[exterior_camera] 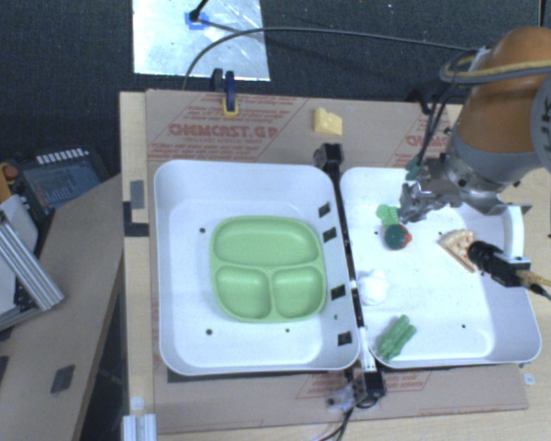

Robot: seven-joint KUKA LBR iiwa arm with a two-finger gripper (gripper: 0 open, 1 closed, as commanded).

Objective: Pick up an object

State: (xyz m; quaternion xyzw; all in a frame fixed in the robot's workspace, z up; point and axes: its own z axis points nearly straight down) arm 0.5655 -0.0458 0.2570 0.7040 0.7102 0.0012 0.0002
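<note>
- Presently, the gripper (pixel 415 202) hangs low over the upper left part of the right bin (pixel 505 338), right of frame centre, with the grey arm (pixel 496 145) reaching in from the right edge.
- Whether the pincer is open or closed cannot be told; the tip is dark and small from where I stand.
- Nearest candidate: a small round ball (pixel 398 237), teal with a red patch, just below the gripper. A green piece (pixel 387 213) lies just beside the tip to the left, near the ball.
- Other contents of the right bin: a tan wedge-shaped piece (pixel 458 243) to the right, a white lump (pixel 375 286) by the divider, a green ridged piece (pixel 395 336) near the bottom edge.
- The left bin (pixel 179 200), left of centre, bears a green divided tray (pixel 264 267).
- Handling, in my judgement: the ball looks light and firm, but round, so it may roll or squirt out. Take it across its widest part, jaws squarely either side.
- Risk: the green piece sits close and could be nudged or caught instead.
</note>
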